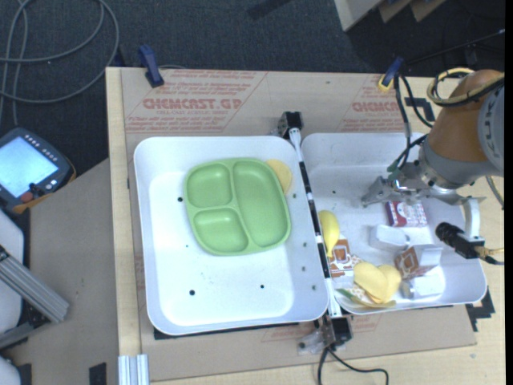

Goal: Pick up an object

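The right bin (353,147) holds several small things. A red-and-white packet (406,213) lies just below my gripper (393,192), which hangs low over the bin's upper middle. Its grey fingers (372,195) look spread open, and nothing shows between them. Below the packet lie a white block (393,236) and a brown packet (409,261). A yellow banana-shaped piece (328,229) rests against the bin's left wall, above a brown-and-white packet (342,259). Yellow lumps (377,281) sit at the front edge.
The left bin (160,279) carries a green divided plate (238,205), with a pale yellow object (281,175) tucked at its upper right. A black divider (309,207) separates the bins. The arm's orange band (457,131) and cables hang over the right bin's far right corner.
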`<state>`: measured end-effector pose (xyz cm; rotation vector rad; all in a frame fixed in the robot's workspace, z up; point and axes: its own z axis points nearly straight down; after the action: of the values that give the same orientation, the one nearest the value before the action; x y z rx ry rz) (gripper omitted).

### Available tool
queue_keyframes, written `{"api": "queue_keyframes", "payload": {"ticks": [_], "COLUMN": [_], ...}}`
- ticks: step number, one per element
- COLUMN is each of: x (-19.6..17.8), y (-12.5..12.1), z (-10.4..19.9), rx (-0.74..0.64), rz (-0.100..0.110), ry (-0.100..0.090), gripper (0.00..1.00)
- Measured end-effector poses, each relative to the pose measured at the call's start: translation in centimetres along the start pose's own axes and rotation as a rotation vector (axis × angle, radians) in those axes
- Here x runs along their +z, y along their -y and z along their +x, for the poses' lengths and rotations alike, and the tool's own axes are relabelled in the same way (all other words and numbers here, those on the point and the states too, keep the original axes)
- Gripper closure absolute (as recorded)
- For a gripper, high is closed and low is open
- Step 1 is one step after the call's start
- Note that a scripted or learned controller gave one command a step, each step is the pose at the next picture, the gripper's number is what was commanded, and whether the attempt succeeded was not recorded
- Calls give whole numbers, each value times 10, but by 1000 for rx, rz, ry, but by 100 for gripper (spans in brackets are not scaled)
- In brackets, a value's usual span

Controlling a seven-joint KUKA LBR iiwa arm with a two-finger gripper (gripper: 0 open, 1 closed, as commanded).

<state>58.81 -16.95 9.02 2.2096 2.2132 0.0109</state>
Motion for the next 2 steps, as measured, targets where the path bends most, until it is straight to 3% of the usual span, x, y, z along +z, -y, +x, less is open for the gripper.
{"api": "queue_keyframes", "payload": {"ticks": [1, 2], "x": [-58, -19], "y": [22, 108], "z": [-4, -14], "rx": [2, 3], "rz": [14, 17], "ry": [-4, -5], "gripper": [0, 0]}}
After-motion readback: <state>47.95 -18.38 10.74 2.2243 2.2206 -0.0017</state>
